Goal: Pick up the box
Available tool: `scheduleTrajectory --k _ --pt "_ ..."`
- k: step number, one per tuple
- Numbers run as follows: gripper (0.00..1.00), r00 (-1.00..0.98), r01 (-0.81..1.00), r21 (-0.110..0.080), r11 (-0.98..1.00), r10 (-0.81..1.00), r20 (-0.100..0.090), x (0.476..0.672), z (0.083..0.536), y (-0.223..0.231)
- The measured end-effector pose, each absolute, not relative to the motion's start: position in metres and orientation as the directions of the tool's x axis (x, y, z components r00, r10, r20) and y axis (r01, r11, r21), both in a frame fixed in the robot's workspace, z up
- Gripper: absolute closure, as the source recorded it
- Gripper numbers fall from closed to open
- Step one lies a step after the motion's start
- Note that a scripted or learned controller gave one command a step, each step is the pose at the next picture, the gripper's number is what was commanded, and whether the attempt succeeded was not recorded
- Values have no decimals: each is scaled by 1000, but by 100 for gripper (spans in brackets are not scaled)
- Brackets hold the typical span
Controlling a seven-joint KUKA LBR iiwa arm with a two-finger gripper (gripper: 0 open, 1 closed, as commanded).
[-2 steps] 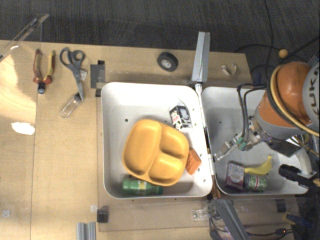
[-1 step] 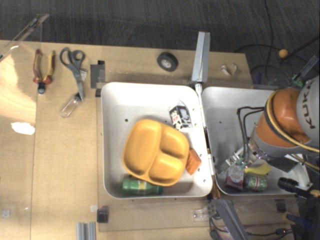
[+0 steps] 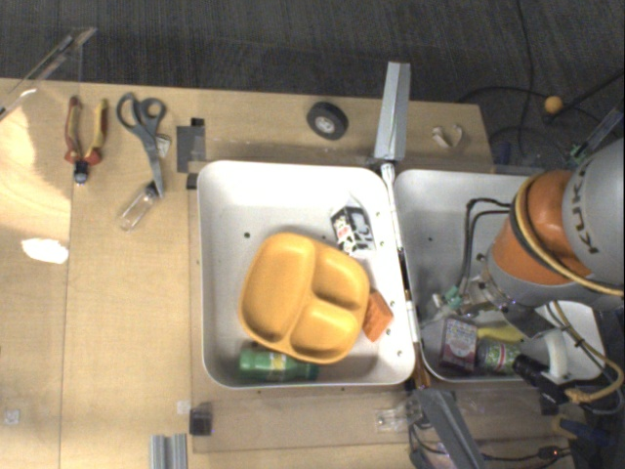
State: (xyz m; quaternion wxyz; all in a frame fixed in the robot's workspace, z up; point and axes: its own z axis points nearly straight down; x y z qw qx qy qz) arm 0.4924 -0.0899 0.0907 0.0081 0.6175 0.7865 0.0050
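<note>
Arm positioned over the right bin point(image 3: 430, 198); finger state cannot be determined.
The gripper point(image 3: 467, 301) is above items in the right bin; the box point(image 3: 352, 229) lies in the adjacent left bin point(image 3: 220, 262), beside the yellow tray point(image 3: 303, 296).

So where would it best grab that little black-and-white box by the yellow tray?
Probably from straight above, gripping the box across its narrow sides. It lies flat near the bin wall, with the tray close below, so sideways approaches look blocked.
</note>
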Motion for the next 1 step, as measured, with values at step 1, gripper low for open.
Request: scheduleTrajectory --k 1 --pt "100 -240 970 28 240 971 -14 496 103 -91"
